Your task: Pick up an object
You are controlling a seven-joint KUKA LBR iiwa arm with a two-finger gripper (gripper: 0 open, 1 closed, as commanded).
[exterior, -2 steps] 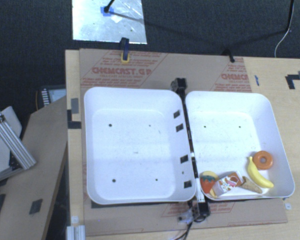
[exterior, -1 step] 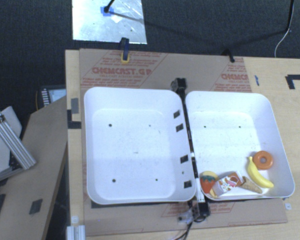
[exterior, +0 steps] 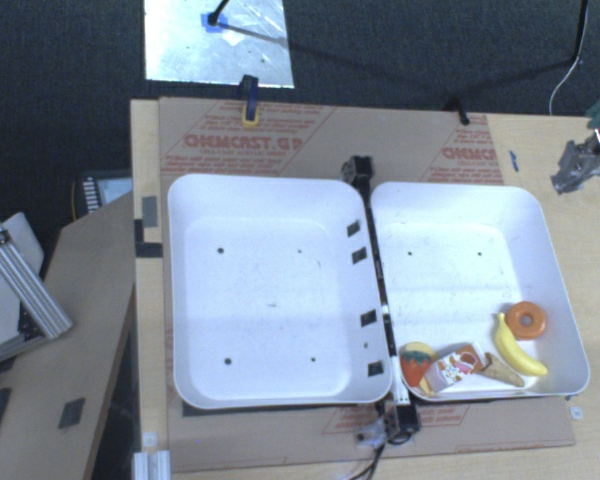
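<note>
Bench top is tan board on dark carpet, with two white bins side by side. Pickable stuff sits in the right bin [exterior: 460, 218], bunched in its near corner: banana [exterior: 517, 348] lying along the near right wall, orange donut-shaped ring [exterior: 526, 319] touching its upper end, a red-and-white packet [exterior: 455, 366] beside it, a small tan cone-like piece [exterior: 500, 370] between packet and banana, and an orange-red round item [exterior: 416, 363] hard against the divider side. Looks like everything slid into the corner, so the walls crowd most approaches. The ring probably has the most open floor around it, toward the bin's middle and far side. Left bin [exterior: 270, 278] offers bare floor.

Gripper [exterior: 580, 168] hangs at the right edge, outside the bins, past the right bin's far right corner and well apart from the cluster. Too small and blurred to read its claw state; nothing visibly in it. A foil sheet [exterior: 218, 26] lies on the carpet beyond the bench.
</note>
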